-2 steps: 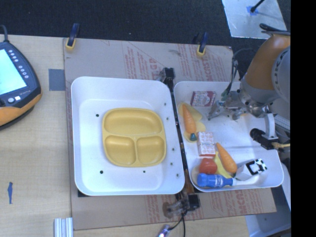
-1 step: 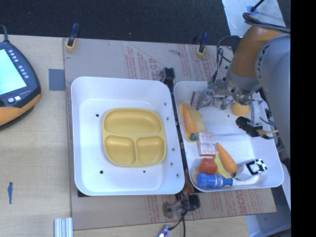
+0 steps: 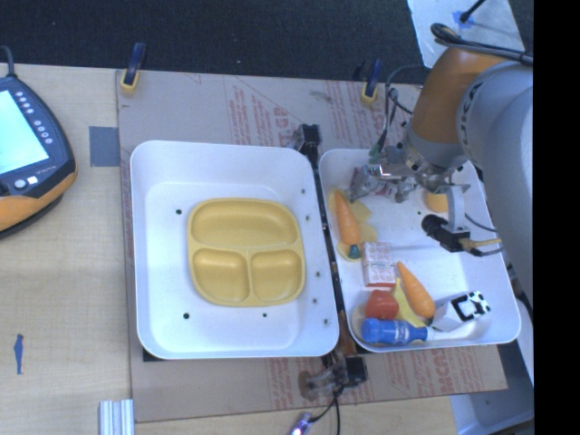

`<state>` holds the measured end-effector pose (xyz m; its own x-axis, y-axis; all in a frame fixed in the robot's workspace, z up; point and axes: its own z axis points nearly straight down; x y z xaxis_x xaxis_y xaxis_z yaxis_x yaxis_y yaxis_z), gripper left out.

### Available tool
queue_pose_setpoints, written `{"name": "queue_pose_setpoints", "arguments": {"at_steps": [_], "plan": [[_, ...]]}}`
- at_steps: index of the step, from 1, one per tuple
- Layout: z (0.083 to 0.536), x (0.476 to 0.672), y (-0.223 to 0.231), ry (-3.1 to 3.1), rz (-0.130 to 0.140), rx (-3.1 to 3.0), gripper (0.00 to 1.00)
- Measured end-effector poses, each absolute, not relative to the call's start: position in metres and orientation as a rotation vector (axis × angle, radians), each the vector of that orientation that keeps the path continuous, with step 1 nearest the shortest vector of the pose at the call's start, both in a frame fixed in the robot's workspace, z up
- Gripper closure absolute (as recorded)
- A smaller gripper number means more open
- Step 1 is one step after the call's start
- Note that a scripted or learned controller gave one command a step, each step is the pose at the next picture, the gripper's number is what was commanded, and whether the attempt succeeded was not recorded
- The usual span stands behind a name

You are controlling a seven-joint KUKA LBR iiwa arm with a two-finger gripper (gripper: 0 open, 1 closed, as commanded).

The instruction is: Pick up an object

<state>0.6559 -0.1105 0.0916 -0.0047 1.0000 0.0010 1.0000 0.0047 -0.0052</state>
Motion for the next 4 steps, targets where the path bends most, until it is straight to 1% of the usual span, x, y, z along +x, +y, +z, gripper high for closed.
{"name": "queue_pose_setpoints", "arguments": {"at_steps": [2, 4], "plan": [[0.0916, 0.6557, -0.0953, -2.222, 0.007, -2.211, 0.00], [0.0916, 0.6557, -0.0952, -2.223, 0.007, -2.210, 0.00]]}}
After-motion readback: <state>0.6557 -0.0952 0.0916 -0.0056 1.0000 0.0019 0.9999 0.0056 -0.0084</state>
